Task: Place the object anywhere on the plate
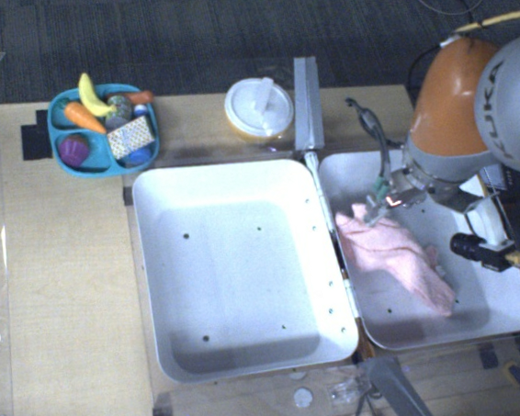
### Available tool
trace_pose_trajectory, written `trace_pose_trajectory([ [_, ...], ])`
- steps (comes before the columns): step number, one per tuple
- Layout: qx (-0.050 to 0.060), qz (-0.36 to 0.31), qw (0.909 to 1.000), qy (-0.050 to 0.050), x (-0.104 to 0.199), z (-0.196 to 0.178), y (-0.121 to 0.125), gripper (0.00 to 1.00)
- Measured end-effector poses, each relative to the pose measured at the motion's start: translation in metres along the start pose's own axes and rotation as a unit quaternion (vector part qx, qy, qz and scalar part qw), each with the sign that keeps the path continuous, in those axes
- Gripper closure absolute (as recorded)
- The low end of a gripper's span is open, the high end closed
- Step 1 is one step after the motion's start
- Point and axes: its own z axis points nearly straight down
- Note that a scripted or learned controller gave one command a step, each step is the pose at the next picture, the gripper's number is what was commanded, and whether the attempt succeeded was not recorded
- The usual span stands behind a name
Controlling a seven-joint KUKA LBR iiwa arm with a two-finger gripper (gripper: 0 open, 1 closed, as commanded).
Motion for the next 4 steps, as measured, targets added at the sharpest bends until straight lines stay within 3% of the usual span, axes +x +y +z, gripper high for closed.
trace_pose_trajectory([
  [1, -0.001, -0.003, 1.0000, 0.000, 0.000, -0.040, 0.003, 1.00],
  [2, 0.000, -0.205, 0.9789, 0.001, 0.042, -0.045, 0.011, 1.00],
  [3, 0.000, -0.396, 0.9185, 0.001, 0.099, -0.038, 0.012, 1.00],
  [4, -0.002, -0.570, 0.8215, 0.001, 0.150, -0.039, 0.020, 1.00],
])
